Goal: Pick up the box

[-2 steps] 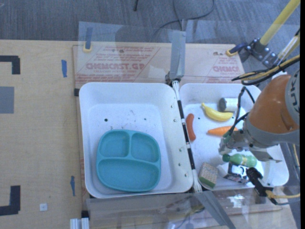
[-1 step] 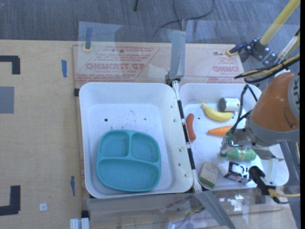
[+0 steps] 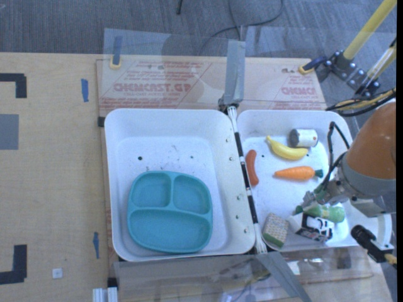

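Camera view: my gripper (image 3: 313,201) hovers beside the box (image 3: 276,229), grip state unclear to me; box not yet lifted.

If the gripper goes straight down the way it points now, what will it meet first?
Probably the small black-and-white item with a green piece beside it, lying directly under the gripper in the right bin. Depth is unclear, so it may already touch it.

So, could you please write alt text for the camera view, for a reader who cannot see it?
A robot arm reaches from the right into the right bin, its gripper low near the front. That bin holds a banana, carrot and small box; the left bin holds a teal divided plate.
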`<state>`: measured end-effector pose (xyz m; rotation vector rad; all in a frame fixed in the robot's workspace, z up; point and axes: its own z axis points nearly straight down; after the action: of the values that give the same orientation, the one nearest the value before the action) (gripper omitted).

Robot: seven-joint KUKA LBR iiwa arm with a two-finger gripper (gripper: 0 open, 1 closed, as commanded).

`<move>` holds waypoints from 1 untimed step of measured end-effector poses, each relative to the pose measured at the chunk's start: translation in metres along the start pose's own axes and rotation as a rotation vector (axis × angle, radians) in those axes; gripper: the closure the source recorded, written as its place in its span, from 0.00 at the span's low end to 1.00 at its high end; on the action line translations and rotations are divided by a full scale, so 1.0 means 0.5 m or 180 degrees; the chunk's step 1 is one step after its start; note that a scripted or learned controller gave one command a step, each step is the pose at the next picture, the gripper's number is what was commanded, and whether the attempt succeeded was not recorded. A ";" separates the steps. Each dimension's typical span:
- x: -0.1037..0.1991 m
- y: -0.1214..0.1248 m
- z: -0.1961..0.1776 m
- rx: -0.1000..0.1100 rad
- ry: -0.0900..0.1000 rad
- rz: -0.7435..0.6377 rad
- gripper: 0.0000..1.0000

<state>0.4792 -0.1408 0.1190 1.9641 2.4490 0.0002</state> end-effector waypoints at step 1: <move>-0.004 0.000 -0.020 -0.0009 -0.0008 0.0015 1.00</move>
<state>0.4795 -0.1430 0.1288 1.9676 2.4416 0.0011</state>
